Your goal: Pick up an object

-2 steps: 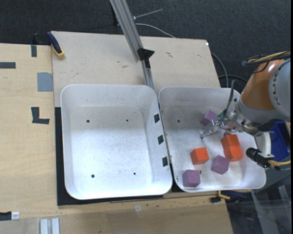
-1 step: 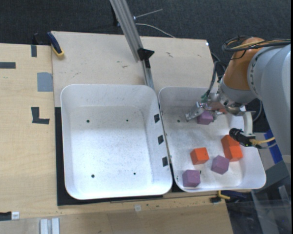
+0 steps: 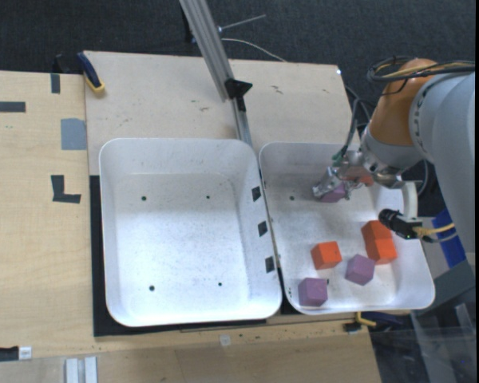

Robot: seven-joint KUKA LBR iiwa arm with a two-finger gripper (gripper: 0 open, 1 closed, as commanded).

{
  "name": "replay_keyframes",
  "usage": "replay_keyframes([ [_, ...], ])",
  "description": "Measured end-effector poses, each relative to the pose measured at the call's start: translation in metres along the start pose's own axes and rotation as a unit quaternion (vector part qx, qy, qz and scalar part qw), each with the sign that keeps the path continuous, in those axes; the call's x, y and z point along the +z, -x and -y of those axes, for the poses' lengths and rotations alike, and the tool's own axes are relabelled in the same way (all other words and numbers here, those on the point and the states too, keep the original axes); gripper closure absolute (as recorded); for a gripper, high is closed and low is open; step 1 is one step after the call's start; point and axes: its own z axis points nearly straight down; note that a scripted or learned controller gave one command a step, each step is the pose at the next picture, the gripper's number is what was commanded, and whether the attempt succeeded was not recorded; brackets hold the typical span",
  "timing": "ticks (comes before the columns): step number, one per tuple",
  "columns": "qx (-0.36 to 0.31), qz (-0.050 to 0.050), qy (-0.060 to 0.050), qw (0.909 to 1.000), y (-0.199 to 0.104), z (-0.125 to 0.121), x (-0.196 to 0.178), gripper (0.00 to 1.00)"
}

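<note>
My gripper (image 3: 329, 188) is low in the right bin (image 3: 399, 298), near its far side, reaching in from the right. A small purple block (image 3: 334, 197) shows right at its tip, partly hidden by the gripper. Nearer the front of the same bin lie an orange cube (image 3: 326, 254), a taller orange block (image 3: 378, 241), a purple cube (image 3: 359, 269) and another purple cube (image 3: 312, 291). All of these lie apart from the gripper.
The left bin (image 3: 112, 214) stands beside the right one, and they share a wall with black clips (image 3: 262, 228). A slanted metal rail (image 3: 215, 54) runs down from the top towards the bins' far edge.
</note>
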Motion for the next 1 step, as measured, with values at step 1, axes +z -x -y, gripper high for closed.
replay_keyframes([
  [1,-0.003,-0.002,0.006,1.0000,-0.0886,-0.0360,-0.0961,1.00],
])
